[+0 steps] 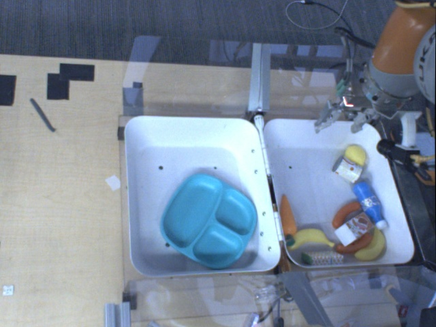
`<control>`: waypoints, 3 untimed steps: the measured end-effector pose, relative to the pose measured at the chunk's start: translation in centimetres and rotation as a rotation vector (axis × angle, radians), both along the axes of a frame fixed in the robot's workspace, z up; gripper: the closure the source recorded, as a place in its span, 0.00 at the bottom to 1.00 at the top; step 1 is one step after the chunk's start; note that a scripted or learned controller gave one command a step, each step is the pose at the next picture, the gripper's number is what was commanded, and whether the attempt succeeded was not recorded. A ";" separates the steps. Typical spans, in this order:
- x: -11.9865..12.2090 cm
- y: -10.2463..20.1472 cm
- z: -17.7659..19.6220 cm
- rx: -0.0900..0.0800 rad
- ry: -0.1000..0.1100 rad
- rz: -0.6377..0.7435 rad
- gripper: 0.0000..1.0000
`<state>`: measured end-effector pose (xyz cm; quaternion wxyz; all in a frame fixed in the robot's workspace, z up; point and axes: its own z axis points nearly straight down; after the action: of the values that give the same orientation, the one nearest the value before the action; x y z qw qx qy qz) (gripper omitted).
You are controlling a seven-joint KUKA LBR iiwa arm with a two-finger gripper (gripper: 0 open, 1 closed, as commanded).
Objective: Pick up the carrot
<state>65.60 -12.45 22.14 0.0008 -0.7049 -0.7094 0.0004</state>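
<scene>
Two white bins sit side by side on a pale bench. Carrot point(288, 216) lies against right bin's point(300, 148) left wall, beside a banana point(311, 238). Gripper point(345, 116) hovers spread and empty over far rim. Recommend approaching along the wall, fingers straddling the carrot's width

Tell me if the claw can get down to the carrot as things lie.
Probably yes. The carrot lies uncovered, but tight against the right bin's left wall with a banana at its lower end. The claw hangs at the far rim.

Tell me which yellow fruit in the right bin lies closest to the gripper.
The lemon, near the bin's upper right. It sits just below the gripper, while the two bananas lie along the bin's bottom edge.
</scene>
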 end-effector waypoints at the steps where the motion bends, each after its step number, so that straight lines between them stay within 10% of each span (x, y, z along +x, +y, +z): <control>1: -3.5 3.2 -12.9 0.000 -0.001 -0.235 0.00; 2: -8.9 5.3 9.6 -0.002 -0.002 -0.416 0.00; 3: -12.8 9.3 -4.1 -0.003 0.004 -0.604 0.00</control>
<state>52.75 -3.14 18.07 0.0010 -0.8839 -0.4677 0.0025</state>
